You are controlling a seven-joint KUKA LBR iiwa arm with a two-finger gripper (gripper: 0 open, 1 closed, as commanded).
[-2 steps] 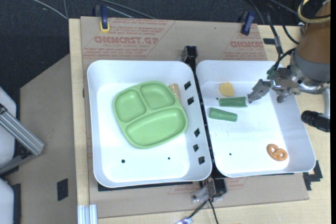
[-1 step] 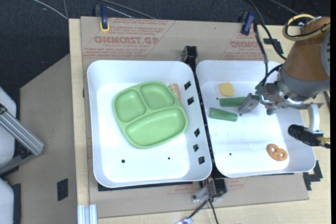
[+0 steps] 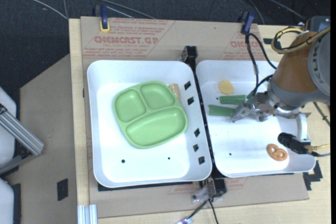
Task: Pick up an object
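Jaws [image 3: 240, 113] low in right bin [image 3: 252, 165], beside green sticks [image 3: 223, 109] near its left wall; grip state impossible to tell. Probably placed for grabbing a stick. Pretzel [image 3: 276, 152] near front right corner, yellow piece [image 3: 226, 86] toward back edge.

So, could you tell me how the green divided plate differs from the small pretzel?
The green divided plate is far larger than the pretzel. The plate is pale green with three compartments; the pretzel is a tan-orange twist. The plate lies in the left bin, the pretzel near the front of the right bin, where the gripper is. Both lie flat, apart from the gripper.
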